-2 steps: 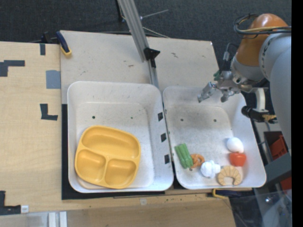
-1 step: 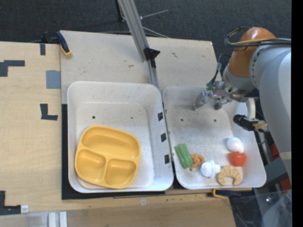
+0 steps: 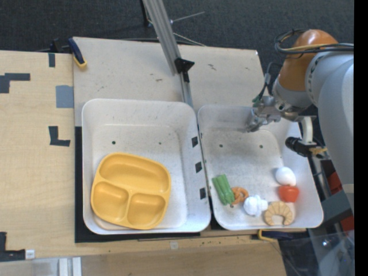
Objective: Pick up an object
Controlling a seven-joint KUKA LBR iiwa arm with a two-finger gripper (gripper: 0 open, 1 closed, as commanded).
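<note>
- A toy croissant (image 3: 280,213) lies at the near edge of the right bin (image 3: 230,125), in its near right corner.
- Just left of it sits a small white lumpy piece (image 3: 255,204), touching or almost touching the pastry.
- A small orange item (image 3: 239,194) rests between that white piece and a green vegetable (image 3: 223,189), which lies lengthwise and slightly tilted near the bin's left wall.
- A red piece (image 3: 289,193) sits just above the croissant, and a white egg (image 3: 285,176) lies just behind it, close to the right wall.
- The left bin (image 3: 138,119) holds a yellow divided plate (image 3: 131,190) with three compartments, in its near left part.
- The gripper (image 3: 256,121) hangs low over the far right part of the right bin, well apart from all the toy foods; nothing shows between its tips, and how wide the jaws stand cannot be told at this size.
- The grey arm (image 3: 333,91) with its orange band (image 3: 305,56) enters from the right.
- A blue-and-yellow clamp (image 3: 77,52) sits at the far left corner of the bench (image 3: 34,96).
</note>
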